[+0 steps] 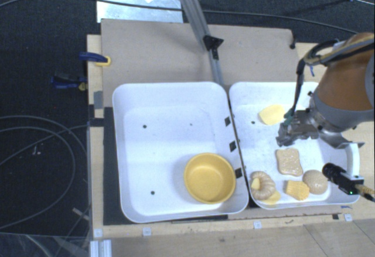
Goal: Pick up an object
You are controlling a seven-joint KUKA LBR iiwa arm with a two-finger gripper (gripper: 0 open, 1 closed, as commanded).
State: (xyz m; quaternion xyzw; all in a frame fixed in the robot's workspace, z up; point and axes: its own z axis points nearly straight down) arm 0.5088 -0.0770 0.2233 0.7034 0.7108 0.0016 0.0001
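A brown table [152,51] carries two shallow white plastic bins side by side, seen from above at a slant. The left white bin [146,109] holds a round yellow plastic bowl [210,177] at about 5 o'clock within it. The right white bin [249,98] holds five pieces of toy food: a pale yellow rounded wedge [272,115] toward 12 o'clock, a beige waffle-textured slab [289,162] near the middle, and along the 6 o'clock edge a tan ridged pastry [263,185], a small yellow block [297,190] and a beige rounded lump [315,181]. The grey arm with an orange band [348,83] reaches in from 3 o'clock, its dark gripper [295,131] hanging between the wedge and the slab, just above the slab. Whether the gripper is open or closed, or has hold of anything, cannot be made out. No brand, label or writing can be read anywhere.
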